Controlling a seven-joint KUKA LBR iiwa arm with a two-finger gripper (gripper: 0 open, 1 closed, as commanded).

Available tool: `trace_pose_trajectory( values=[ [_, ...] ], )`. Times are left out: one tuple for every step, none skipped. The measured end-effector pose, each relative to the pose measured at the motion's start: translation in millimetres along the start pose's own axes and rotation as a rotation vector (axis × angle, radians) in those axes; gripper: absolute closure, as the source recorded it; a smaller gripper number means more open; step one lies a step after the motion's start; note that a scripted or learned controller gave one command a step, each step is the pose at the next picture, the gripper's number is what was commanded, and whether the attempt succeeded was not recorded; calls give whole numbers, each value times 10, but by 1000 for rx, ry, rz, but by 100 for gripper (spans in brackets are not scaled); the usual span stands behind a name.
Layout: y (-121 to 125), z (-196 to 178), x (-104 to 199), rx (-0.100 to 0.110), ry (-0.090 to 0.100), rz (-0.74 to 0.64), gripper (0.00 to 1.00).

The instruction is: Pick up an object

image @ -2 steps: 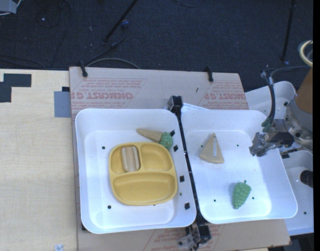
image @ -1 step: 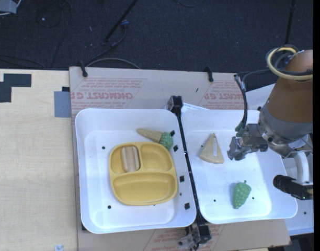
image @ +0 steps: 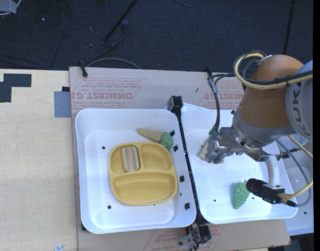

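Gripper, a small grey metal one, is low in the right shallow white bin, close to that bin's left wall; you cannot tell if it is open or closed. A small tan wedge-shaped piece sits just at the gripper's left side, touching it or nearly so, and it is not clear that the gripper holds it. The piece is pale brown and flat-looking, and part of it is hidden by the metal. Nearer the front of the same bin lies a green bumpy toy like a bunch of grapes, well apart from the gripper. Above the gripper is the big grey arm with its orange band, reaching in from the right. In the left shallow white bin lies a yellow plastic plate with three sections. A tan bread-like block lies in the plate's upper left section. Just behind the plate lies a tan toy cone with a green top, its green end near the wall between the bins.
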State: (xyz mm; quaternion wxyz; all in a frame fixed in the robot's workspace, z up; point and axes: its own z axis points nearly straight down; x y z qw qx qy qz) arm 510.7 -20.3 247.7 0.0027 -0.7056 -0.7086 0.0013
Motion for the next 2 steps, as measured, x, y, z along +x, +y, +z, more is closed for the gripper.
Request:
trace_pose_trajectory(
  values=[
    [67,171,569,2,0,0,100],
    [245,168,1050,-2,-1,-1,100]
  ],
)
